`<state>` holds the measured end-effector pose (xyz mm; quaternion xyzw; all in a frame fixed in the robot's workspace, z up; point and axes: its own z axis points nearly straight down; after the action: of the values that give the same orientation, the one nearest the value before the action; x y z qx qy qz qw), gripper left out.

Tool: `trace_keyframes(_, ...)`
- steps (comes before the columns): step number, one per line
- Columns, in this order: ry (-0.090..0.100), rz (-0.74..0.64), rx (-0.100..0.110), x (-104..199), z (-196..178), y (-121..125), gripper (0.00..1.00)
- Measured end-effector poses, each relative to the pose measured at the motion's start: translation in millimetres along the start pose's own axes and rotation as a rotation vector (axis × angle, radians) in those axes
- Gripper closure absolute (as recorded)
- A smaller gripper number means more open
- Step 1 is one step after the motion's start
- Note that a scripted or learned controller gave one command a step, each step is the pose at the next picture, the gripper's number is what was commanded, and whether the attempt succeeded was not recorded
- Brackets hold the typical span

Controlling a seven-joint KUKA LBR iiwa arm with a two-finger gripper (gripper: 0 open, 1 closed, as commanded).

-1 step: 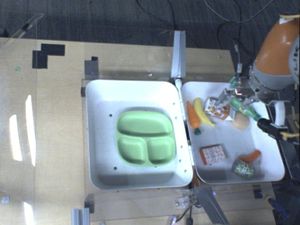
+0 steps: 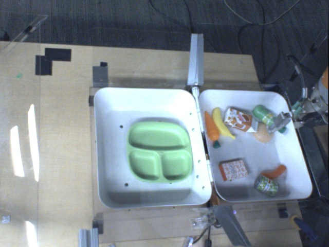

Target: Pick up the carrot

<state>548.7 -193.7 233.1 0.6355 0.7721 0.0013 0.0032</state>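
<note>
Over right white bin's (image 2: 303,181) far-right edge, end effector (image 2: 282,121) low beside one green can (image 2: 263,114), grip state unclear. One orange tapered carrot (image 2: 211,127) lies at the bin's left wall, touching one yellow banana (image 2: 222,123).

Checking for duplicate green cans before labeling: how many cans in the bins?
2. One green can lies at the right bin's far side beside the fingers; another can sits at its near edge. None seems hidden.

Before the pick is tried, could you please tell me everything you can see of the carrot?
The carrot is a small orange toy, plastic by its look, with a dark green stub at its lower end. It lies flat in the right bin, lengthwise along the left wall, beside the banana; whether they touch is unclear. The gripper is well away from it.
</note>
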Motion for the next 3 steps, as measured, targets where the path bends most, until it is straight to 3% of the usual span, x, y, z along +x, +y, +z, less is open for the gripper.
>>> trace_keyframes(1,-0.001,0.198,-0.002,11,-54,1,0.0)
trace_keyframes(2,0.002,-0.211,0.002,25,45,13,0.0)
trace_keyframes(3,0.003,-0.149,0.001,-19,136,39,0.0)
